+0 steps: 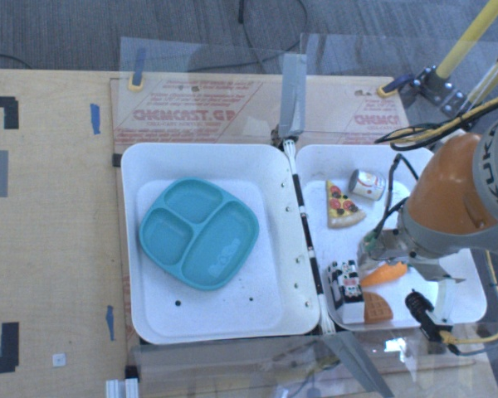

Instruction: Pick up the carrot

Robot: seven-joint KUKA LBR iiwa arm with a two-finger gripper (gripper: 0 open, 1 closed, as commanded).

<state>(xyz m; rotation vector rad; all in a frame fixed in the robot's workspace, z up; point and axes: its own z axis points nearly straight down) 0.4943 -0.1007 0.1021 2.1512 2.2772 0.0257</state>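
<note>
1. Orange against white: the carrot (pixel 384 274) lies in the right bin (pixel 315 168), near its front, directly under the wrist of the arm (pixel 448 197). The gripper (pixel 380 251) sits low just above the carrot's rear edge, but the arm's bulk hides its tips, so I cannot tell whether it has closed on the carrot or merely rests over it.

2. Just beside the carrot, on its left, stands a small black-and-white toy (pixel 345 280); in front of it lies a brown wedge-shaped piece (pixel 377 308). Both crowd the carrot, which probably leaves little room for a clean descent.

3. Further back in the same bin, a pizza slice (pixel 344 205) and a small silver can (pixel 367 184) lie well apart from the work.

4. The left bin (pixel 141 172) holds a teal divided plate (pixel 199 233), far from the arm.

5. Judged from this, the step in hand is the grasp itself; a lift would prove it.
</note>
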